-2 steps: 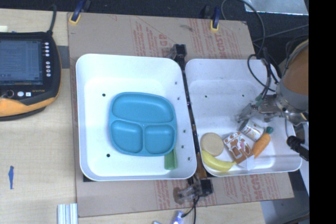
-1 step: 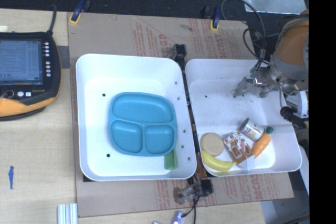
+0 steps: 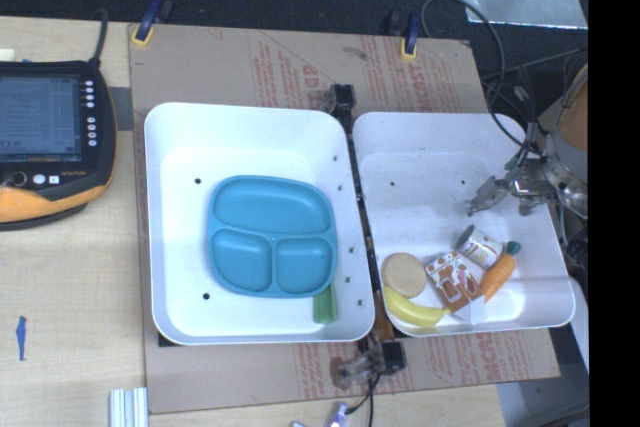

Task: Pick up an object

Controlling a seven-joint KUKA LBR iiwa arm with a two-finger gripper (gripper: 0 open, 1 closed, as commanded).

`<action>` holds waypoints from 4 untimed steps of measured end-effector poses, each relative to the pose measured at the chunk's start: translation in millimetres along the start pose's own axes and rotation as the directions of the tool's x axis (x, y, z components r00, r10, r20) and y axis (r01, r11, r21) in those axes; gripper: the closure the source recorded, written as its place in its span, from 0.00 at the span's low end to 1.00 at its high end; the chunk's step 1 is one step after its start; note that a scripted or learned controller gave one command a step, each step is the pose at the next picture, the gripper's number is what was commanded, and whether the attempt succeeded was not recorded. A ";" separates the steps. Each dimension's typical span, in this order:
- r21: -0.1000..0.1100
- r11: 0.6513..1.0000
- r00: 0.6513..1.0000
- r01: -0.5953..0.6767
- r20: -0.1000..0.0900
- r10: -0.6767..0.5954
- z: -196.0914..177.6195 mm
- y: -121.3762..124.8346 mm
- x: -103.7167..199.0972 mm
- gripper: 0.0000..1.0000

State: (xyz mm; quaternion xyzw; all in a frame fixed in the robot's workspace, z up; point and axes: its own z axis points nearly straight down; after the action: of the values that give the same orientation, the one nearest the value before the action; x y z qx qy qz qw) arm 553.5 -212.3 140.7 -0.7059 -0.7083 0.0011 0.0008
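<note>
Food toys piled in the near corner of the right bin, gripper parked just above them.

The carrot, snack packet, banana and round cookie sit bunched together, touching or nearly so, with a small wrapped candy just behind. The gripper hangs over bare bin floor, near the pile; its fingers look spread with nothing between them. In the left bin there's a blue divided plate and a green block at its near edge.

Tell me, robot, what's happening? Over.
Gripper open, above right white bin, holding nothing. Orange toy carrot, yellow banana below it, untouched. Nothing in the way.
</note>
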 end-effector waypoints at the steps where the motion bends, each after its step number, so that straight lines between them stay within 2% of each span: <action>1: 0.001 1.000 1.000 0.001 0.000 -0.001 49.4 54.4 0.4 0.00; 2: 0.000 1.000 1.000 0.003 0.001 -0.003 38.3 54.9 -0.6 1.00; 3: -0.003 1.000 1.000 0.001 0.000 -0.001 -57.7 91.1 -0.2 1.00; 4: 0.000 1.000 1.000 0.001 0.000 -0.001 -56.5 90.5 0.0 0.00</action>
State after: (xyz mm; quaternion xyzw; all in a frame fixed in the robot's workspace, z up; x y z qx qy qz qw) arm 644.1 -211.9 197.0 -0.7054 -0.7088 0.0008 0.0008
